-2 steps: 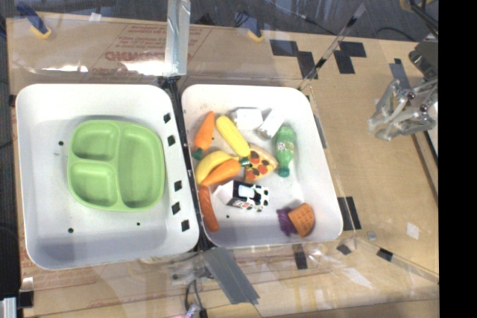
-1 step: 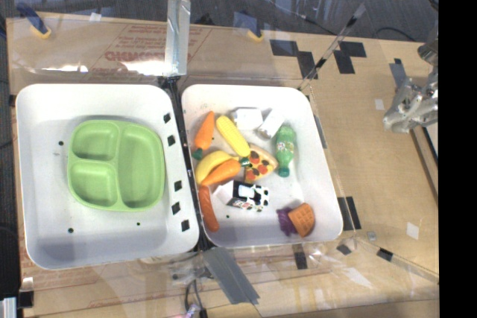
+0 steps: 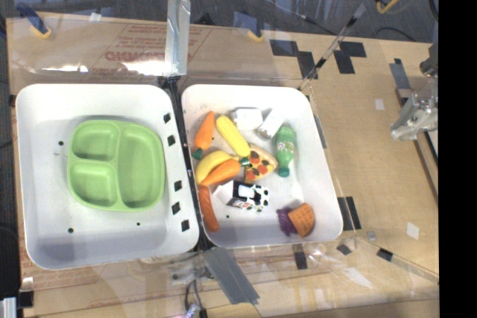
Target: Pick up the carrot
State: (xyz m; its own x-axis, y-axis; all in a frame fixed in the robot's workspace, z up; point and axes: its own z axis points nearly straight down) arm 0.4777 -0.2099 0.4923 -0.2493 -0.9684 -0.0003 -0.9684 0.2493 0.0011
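Fingers [image 3: 408, 123] hover right of bins; carrot [image 3: 204, 129] bears no legible label.

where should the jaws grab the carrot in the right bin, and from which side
Probably the carrot at its thick upper middle, coming straight down. It lies nearly lengthwise along the right bin's left wall, so the jaws should close across its narrow width. The yellow banana is close on its right, leaving little room there.
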